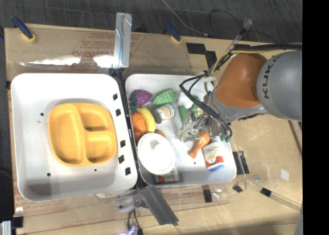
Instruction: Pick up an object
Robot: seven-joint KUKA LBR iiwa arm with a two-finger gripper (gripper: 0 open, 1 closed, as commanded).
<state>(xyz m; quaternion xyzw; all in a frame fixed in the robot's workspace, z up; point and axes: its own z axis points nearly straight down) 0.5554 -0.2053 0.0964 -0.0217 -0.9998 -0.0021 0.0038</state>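
The claw (194,128) hangs low in the right bin (226,169), right over the toy carrot (199,144); its grip I cannot tell. The carrot looks light, stiff and smooth plastic, best pinched across its thicker middle.

Robotics lab: KUKA arm (267,82) w/ loose cables, taped cardboard bench (67,41), white bins (31,85).
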